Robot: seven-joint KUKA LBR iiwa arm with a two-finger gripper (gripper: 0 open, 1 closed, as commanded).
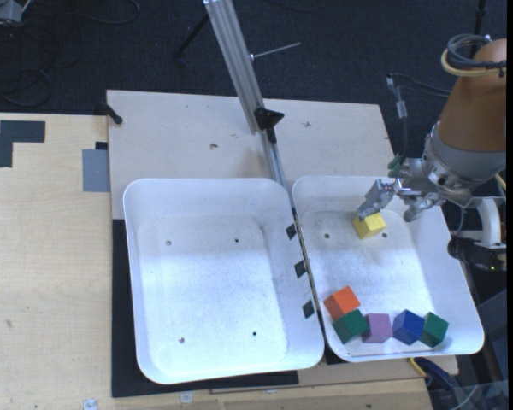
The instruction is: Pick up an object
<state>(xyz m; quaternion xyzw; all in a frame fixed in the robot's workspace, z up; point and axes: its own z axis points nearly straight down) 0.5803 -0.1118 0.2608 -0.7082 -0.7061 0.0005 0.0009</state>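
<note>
Yellow cube [370,224]: far part of right bin [462,314], tilted, just below gripper [393,202].
Gripper: fingers spread; cube touches left finger only, not clamped.
Risk: closing off-centre could push cube aside.
Other cubes [380,323]: near edge, apart.

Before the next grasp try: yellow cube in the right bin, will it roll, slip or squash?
The yellow cube has flat faces and sharp edges, so it will probably slide rather than roll. It looks rigid, likely foam or wood, so light and unlikely to squash. It sits tilted at the end effector, so it may twist when touched.
</note>
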